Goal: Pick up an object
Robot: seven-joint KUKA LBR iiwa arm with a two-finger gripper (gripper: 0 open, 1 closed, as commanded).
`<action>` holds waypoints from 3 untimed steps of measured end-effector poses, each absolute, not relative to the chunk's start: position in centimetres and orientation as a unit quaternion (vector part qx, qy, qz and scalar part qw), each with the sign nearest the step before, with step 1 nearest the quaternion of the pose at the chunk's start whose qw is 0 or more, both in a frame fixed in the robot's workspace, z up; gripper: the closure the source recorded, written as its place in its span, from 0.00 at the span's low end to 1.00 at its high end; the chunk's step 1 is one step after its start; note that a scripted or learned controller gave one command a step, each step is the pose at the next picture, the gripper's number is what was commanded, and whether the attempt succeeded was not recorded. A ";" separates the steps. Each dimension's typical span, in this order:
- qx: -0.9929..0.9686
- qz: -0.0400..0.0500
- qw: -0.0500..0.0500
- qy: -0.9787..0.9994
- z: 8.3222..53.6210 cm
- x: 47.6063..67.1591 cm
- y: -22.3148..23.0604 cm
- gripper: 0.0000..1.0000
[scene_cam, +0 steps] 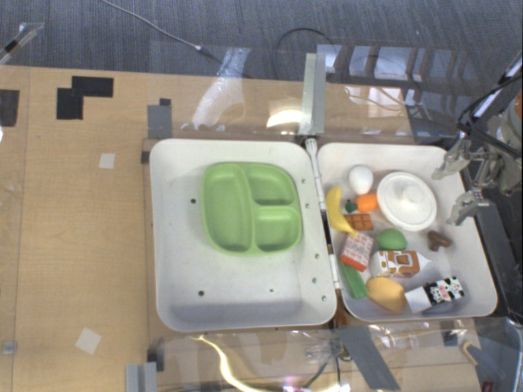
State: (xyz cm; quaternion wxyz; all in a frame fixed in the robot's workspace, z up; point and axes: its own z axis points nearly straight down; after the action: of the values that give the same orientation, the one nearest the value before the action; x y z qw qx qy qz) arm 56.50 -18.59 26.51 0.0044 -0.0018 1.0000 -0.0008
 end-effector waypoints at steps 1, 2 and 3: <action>-0.035 -0.001 0.007 0.999 10.6 57.5 -16.4 0.00; 0.011 -0.001 0.005 1.000 9.5 63.1 -12.0 0.00; 0.139 0.000 0.006 0.990 8.9 63.7 -9.5 0.00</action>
State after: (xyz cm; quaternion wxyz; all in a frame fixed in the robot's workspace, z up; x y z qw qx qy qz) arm 63.70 -9.50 8.91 0.0060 0.1392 0.9902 0.0004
